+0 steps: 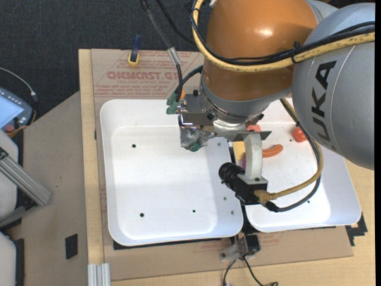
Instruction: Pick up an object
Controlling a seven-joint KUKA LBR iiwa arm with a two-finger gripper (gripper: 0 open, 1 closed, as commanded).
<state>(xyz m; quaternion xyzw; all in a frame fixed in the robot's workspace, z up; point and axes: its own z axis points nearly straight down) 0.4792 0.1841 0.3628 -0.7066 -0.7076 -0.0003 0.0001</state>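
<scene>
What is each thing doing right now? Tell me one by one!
Gripper: low over the left bin's upper right part; open or shut, cannot tell.
Left bin: flat on the bench, white.
Right bin: flat beside it, partly hidden by the arm.
Orange sausage-shaped piece: lying in the right bin.
Small orange-red piece: lying in the right bin, apart from the sausage shape.

Robotics lab — KUKA arm (333,70), white bins (113,159) on cardboard-covered bench (149,70), loose cables.
</scene>
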